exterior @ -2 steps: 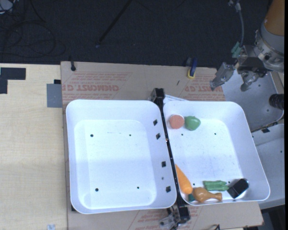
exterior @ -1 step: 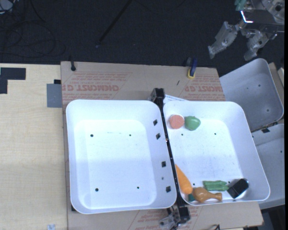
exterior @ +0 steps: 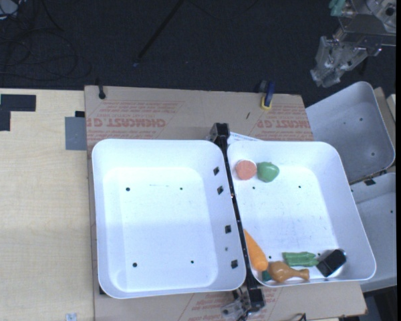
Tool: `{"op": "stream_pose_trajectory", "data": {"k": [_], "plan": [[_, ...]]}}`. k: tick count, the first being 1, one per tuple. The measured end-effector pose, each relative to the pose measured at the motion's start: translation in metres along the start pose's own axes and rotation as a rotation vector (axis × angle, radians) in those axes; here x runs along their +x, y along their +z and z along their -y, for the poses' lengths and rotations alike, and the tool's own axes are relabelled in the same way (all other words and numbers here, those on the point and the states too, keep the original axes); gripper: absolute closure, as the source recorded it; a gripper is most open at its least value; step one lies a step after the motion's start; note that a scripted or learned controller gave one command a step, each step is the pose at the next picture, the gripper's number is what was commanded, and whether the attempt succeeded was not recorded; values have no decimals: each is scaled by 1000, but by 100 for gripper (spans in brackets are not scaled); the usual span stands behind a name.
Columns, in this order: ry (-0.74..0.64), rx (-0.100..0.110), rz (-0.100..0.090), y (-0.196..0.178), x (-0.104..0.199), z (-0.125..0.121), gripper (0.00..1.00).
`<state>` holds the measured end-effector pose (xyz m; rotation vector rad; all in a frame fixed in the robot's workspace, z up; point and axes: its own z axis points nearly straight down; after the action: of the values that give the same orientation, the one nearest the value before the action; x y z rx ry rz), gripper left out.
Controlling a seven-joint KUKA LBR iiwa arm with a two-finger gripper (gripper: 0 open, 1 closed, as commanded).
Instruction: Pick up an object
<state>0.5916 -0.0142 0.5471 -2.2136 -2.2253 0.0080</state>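
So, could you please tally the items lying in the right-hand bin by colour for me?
Orange or pinkish: 3, the round pinkish-orange piece, the carrot-shaped piece and the tan-orange piece.
Green: 2, the round green piece and the long green piece.
Black: 1, the black block.
Total: 6

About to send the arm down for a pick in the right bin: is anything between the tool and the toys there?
Nothing visible stands in the way. The tool hangs above the bench's far right corner, outside the right bin. The pink ball, green ball, carrot and black block lie uncovered below.
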Motion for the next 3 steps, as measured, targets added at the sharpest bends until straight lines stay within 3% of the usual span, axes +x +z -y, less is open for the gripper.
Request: {"op": "stream_pose_trajectory", "data": {"k": [1,2,3], "plan": [[-3,0,-3,10,79,41,100],[8,-3,-1,9,31,114,100],[-4,-2,-2,11,120,116,100]]}}
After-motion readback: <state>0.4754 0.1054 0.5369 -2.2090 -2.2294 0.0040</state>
